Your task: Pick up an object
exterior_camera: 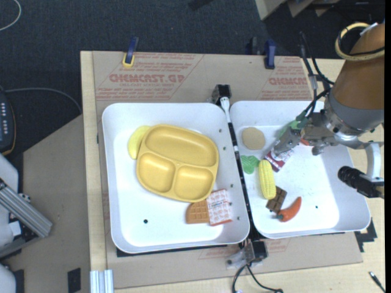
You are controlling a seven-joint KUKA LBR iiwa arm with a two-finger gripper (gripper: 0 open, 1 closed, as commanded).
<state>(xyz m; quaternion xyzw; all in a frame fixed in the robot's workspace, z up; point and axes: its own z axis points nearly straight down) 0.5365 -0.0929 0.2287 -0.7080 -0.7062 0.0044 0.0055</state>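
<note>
Two white bins sit side by side on the bench. The left bin (116, 182) holds four things. There is one big yellow tray (177, 162) with three hollow parts, lying a bit crooked. One yellow banana-like piece (136, 140) peeks out from under the tray's upper left edge. Near the front of this bin lies one brown waffle (197, 213), and one small white packet with red print (219, 207) lies on its right side, touching it.

The right bin (330, 215) holds six small things. One round tan cookie (253, 138) lies near the back, close to the wall between the bins. One green piece (249, 163) sits just in front of it. One yellow corn cob (267, 179) lies beside the green piece, pointing front to back. One brown block (277, 199) touches the corn's front end, and one red-orange pepper (289, 209) lies just beside the block. One red and white pack (276, 161) lies just right of the corn's back end.

The one arm reaches in from the right, over the right bin. Its gripper (286, 145) hangs right above the red and white pack, with the grey fingers (288, 141) pointing down to the left at it. The fingers sit close together, but I cannot tell if they are pinching the pack or only touching it. A bit of green (295, 126) shows on the gripper.
</note>
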